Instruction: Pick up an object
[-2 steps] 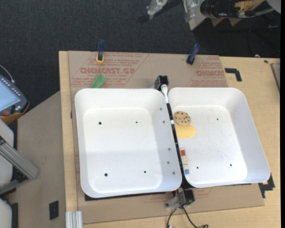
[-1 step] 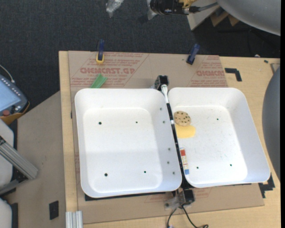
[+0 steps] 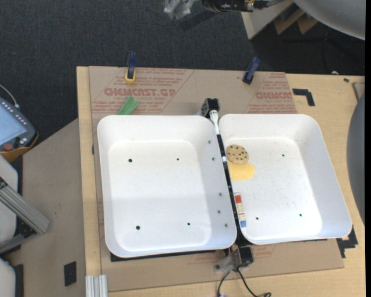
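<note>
Camera view | claw (image 3: 179, 7) blurred (grip state unreadable) | cookie (image 3: 236, 154) overlaps yellow piece (image 3: 242, 171)

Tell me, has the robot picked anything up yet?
Not yet, it seems. The cookie, a yellow piece and a small tube lie in the right bin. The arm sits at the top right, away from them. Reaching and grasping remain.

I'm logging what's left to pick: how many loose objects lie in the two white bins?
3, all in the right shallow white bin near its left wall: a round speckled tan cookie, a flat yellow piece just below it, and a small white-red-blue stick nearer the front.
</note>
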You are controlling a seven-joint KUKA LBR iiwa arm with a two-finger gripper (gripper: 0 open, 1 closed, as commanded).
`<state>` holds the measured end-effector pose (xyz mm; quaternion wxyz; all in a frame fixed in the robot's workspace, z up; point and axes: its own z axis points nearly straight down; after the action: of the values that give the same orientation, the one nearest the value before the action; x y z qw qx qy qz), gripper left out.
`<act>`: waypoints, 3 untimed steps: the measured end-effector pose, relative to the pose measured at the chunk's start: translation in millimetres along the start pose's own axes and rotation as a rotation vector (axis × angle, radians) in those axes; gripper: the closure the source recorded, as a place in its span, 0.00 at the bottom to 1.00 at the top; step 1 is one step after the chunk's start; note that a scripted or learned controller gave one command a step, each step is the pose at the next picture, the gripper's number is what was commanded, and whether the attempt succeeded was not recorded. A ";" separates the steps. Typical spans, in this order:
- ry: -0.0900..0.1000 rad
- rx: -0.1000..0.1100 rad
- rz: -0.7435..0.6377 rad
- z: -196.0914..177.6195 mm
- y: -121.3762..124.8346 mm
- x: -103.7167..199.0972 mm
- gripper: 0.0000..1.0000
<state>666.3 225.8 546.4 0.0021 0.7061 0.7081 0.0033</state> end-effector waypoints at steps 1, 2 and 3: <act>0.001 -0.004 -0.001 -10.9 0.1 0.9 1.00; 0.002 -0.008 -0.003 -21.6 0.2 1.8 1.00; 0.002 -0.012 -0.004 -32.1 0.4 2.7 1.00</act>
<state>666.4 228.4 578.5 0.0055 0.7046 0.7096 0.0083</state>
